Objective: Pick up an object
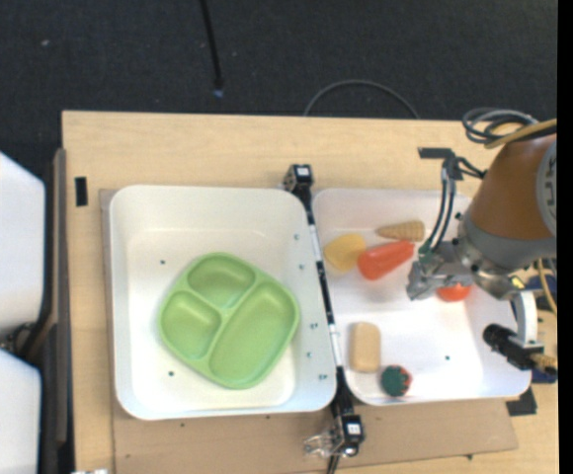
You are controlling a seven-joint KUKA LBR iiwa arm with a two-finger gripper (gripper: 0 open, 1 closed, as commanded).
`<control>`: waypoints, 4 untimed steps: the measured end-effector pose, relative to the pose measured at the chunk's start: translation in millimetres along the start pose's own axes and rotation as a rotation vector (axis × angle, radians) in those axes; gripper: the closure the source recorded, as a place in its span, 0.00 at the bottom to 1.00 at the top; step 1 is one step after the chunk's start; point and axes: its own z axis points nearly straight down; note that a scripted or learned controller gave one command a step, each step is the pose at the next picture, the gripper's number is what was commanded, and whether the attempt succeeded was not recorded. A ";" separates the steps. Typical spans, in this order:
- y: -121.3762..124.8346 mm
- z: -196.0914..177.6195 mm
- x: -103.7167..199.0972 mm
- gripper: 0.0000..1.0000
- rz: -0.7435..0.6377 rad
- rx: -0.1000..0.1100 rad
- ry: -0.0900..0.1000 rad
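Two white bins sitting on the desk (89, 156): right bin (464, 388) keeping toy foods, claw (431, 282) hovering over a red-orange piece (453, 291), finger state impossible to tell.

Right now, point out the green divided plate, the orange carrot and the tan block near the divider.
green divided plate (229, 319), camera view, centre ridge.
orange carrot (385, 259), camera view, middle of its body.
tan block (366, 347), camera view, top face.
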 end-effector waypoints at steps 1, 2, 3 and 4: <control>5.2 -64.6 -0.5 1.00 -0.008 -0.004 -0.001; -1.6 -116.1 -6.6 1.00 -0.008 -0.002 -0.001; 15.7 -121.4 43.7 1.00 -0.012 0.002 0.002; 37.8 -106.1 85.6 1.00 -0.010 0.003 0.000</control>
